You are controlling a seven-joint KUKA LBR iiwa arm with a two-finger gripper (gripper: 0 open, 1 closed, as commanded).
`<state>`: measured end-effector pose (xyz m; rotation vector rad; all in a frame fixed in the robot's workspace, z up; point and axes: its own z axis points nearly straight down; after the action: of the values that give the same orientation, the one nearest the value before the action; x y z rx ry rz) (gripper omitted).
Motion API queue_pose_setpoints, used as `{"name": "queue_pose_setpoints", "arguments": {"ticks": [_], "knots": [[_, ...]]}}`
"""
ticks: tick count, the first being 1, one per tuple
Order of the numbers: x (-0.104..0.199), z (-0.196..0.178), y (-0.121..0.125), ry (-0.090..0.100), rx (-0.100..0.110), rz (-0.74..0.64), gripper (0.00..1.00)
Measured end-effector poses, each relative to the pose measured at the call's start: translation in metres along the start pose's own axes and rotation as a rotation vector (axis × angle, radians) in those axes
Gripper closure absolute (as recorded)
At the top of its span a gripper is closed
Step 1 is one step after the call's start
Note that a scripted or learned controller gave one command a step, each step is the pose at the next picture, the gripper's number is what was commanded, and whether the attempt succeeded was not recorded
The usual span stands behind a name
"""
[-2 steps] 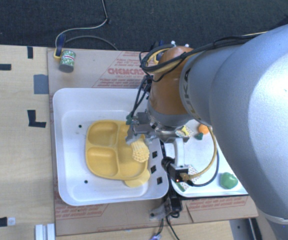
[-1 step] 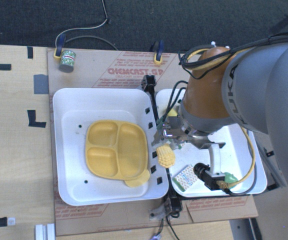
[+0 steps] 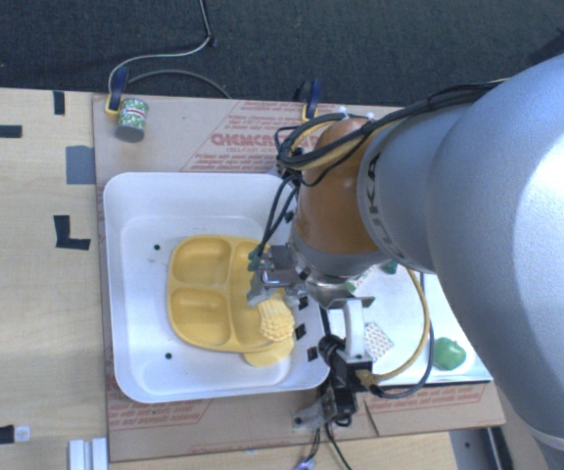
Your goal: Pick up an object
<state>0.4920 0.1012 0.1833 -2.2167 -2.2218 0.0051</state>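
The gripper [image 3: 268, 284] hangs low in the left white bin [image 3: 125, 262], at the right edge of a yellow divided tray [image 3: 204, 292], with the orange-banded wrist [image 3: 336, 199] and the bulk of the grey arm [image 3: 497, 223] looming over it from the right. The wrist body hides the tips, so how wide the pincer stands cannot be told, and nothing can be seen gripped in it. It sits just beside, perhaps touching, a pale yellow textured piece [image 3: 276, 321] that looks like a toy corn cob, lying at the tray's lower right corner; contact cannot be confirmed from this slant.

The corn piece is the likeliest target. It looks like light moulded plastic, stiff and not fragile, and its bumpy surface should give some purchase, though a rounded shape may roll or squirt out if pinched off-centre. Taking it across its narrow middle seems the safest hold. The tray itself appears thin, rigid and light, with three compartments; only a raised rim or a divider offers a place to pinch, and a lift from one edge would likely tip it.

Farther out, the right bin [image 3: 439, 385] holds a small green object [image 3: 448, 352] and a white patterned piece [image 3: 375, 341], both well apart from the pincer. Cables [image 3: 399, 380] loop below the wrist, and a small can [image 3: 131, 118] stands on the cardboard [image 3: 213, 135] beyond the bins.
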Motion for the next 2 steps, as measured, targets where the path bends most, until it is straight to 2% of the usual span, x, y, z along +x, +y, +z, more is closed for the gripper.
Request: {"name": "queue_pose_setpoints", "arguments": {"ticks": [1, 2], "knots": [[0.042, -0.065, 0.017, 0.001, -0.005, -0.001, 1.0], [-0.059, -0.084, 0.028, -0.001, -0.004, 0.003, 1.0]]}}
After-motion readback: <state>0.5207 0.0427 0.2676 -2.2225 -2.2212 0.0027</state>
